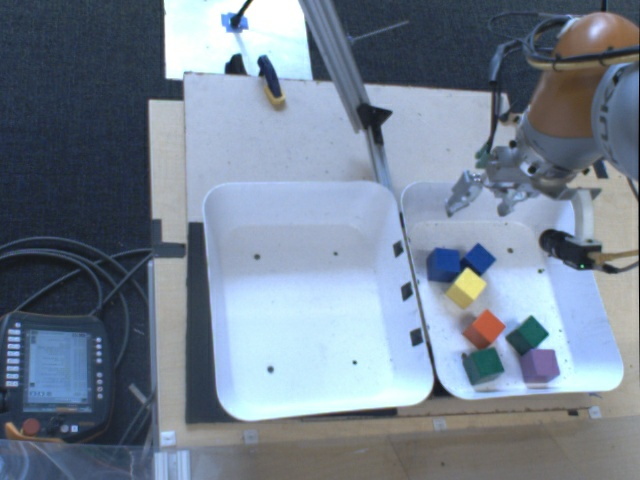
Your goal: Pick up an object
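Several small cubes lie in the right bin (596,320): two blue ones (443,264) (480,258), a yellow one (466,287), an orange one (485,327), two green ones (527,334) (483,365) and a purple one (540,365). My gripper (484,200) hangs over the bin's far end, up and to the right of the blue cubes. Its two fingers stand spread apart with nothing between them, so it is open. The orange-banded arm (590,48) comes in from the upper right.
The left bin (300,298) sits beside the right one, sharing a middle rim. A metal pole (340,58) slants across the far side of the bench. A teach pendant (55,373) and cables lie at the lower left.
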You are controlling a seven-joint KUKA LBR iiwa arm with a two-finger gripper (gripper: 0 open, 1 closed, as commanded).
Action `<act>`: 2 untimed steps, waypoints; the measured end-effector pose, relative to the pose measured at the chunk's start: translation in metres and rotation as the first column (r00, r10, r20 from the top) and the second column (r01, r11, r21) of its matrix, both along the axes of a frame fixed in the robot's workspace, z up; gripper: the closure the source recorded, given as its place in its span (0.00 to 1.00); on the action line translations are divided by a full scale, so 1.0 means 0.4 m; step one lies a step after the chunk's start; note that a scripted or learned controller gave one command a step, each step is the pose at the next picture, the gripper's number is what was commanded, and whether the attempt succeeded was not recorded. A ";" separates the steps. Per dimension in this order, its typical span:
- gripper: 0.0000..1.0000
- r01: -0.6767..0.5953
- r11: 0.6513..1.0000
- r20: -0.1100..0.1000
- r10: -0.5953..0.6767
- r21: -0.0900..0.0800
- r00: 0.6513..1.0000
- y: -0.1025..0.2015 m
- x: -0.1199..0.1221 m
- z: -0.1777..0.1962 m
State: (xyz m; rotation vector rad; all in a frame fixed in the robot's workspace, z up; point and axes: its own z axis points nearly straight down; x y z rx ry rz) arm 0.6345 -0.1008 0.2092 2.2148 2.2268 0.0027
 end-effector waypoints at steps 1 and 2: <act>0.00 0.000 1.000 0.000 0.000 0.000 1.000 0.000 0.000 0.000; 0.00 0.002 1.000 -0.004 -0.002 -0.001 1.000 -0.002 0.014 -0.151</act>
